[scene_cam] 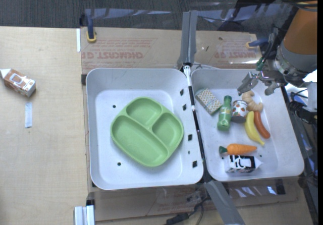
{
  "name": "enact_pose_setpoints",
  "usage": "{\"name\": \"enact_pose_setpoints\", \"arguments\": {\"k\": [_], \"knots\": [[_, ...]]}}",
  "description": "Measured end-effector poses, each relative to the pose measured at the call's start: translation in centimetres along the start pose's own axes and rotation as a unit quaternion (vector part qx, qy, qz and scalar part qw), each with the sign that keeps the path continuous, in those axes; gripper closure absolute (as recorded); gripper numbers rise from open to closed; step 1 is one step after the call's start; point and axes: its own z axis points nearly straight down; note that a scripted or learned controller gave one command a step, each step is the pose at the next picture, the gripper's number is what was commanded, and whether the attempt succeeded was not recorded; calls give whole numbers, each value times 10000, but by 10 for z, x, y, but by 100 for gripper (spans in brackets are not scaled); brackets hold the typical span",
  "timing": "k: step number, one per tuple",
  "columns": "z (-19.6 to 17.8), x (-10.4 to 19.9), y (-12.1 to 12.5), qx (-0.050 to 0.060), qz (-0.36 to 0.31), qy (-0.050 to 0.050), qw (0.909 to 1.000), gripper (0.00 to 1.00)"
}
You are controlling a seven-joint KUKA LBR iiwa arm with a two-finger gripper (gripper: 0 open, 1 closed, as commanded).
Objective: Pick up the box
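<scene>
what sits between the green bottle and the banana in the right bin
In the camera view, a small round brown and white toy lies between the green bottle and the banana.

Left bin [96, 133]: divided plate [147, 131]. Right bin [287, 158]: box [208, 101] rear-left, bottle [225, 113] beside it, carton [243, 163] front.

1. Arm [303, 37]: broad orange band above a grey wrist.
2. End effector [260, 83]: dull grey metal, thin angular parts.
3. Looped cable atop the orange band; green-blue wiring beside the wrist.
</scene>
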Motion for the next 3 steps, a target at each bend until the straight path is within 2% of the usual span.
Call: {"name": "enact_pose_setpoints", "arguments": {"k": [1,2,3], "knots": [[115,46,22,-66,-88,-4,9999,0],[114,46,66,-66,-735,-14,9973,0],[102,43,-31,-9,-1180,1,9930,0]]}}
